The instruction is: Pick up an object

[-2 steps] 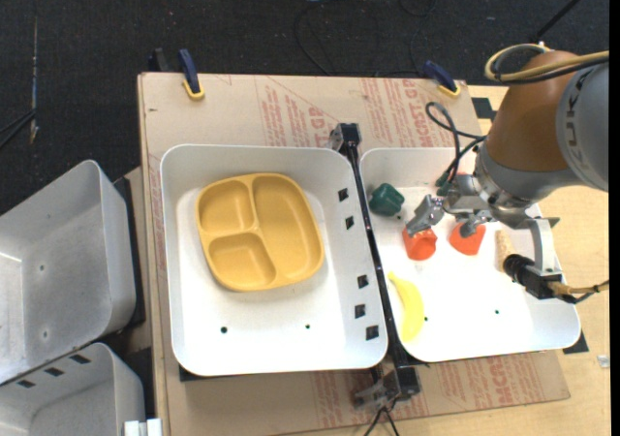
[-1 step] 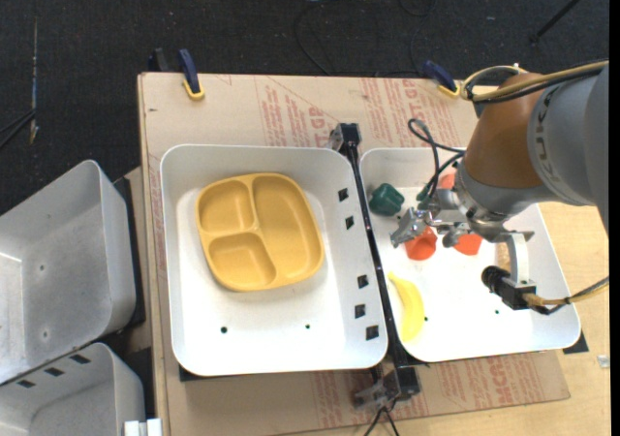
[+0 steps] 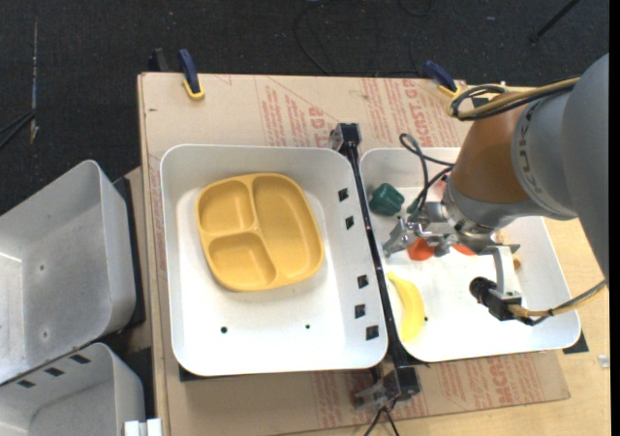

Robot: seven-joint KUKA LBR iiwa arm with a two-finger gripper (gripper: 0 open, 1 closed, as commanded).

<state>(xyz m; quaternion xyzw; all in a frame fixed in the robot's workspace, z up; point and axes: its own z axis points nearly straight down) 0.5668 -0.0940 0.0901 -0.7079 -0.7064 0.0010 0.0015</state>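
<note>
In the right bin (image 3: pixel 542 332) my gripper (image 3: pixel 418 234) hangs low over the bin's left part, under the grey and orange wrist. A red-orange object (image 3: pixel 422 250) lies right beneath the metal gripper parts. I cannot see whether it sits between the fingers. A green object (image 3: pixel 387 198) rests up and left of the gripper, near the bin's divider. A yellow banana-shaped object (image 3: pixel 410 308) lies on the bin floor below the gripper. A small orange bit (image 3: pixel 468 249) shows just right of the wrist.
The left bin (image 3: pixel 194 327) holds a yellow compartment plate (image 3: pixel 260 230). A black divider rail (image 3: pixel 365 231) with clips runs between the bins. More white bins (image 3: pixel 58 260) stand off the bench at far left. Cables loop around the arm at right.
</note>
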